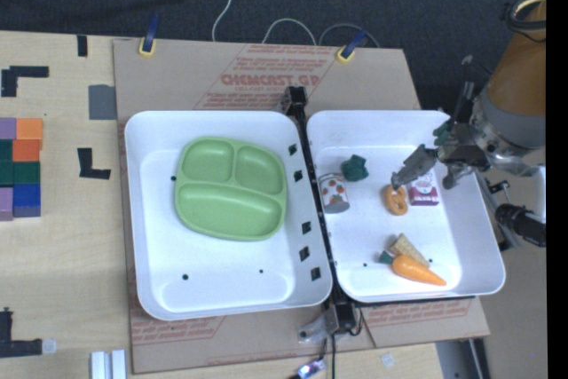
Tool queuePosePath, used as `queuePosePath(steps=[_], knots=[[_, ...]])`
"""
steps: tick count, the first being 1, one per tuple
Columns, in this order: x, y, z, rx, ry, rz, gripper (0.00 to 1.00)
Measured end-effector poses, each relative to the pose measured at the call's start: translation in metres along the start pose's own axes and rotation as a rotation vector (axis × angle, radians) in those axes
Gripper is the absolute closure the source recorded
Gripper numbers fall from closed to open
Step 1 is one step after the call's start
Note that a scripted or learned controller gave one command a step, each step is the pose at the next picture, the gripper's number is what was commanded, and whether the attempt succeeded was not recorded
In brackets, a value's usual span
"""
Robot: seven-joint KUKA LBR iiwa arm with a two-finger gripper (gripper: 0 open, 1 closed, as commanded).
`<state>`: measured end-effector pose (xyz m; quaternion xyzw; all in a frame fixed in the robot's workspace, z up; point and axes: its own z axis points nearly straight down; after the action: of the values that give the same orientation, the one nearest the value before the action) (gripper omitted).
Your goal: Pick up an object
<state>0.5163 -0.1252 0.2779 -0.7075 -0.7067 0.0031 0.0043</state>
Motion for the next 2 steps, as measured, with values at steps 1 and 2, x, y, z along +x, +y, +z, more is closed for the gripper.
queuePosePath(steps=[1, 2], knots=[[0.0, 0.002, -0.005, -0.009, -0.002, -0.004, 0.0], [0.003, 0.004, 0.059, -0.004, -0.001, -0.003, 0.0]])
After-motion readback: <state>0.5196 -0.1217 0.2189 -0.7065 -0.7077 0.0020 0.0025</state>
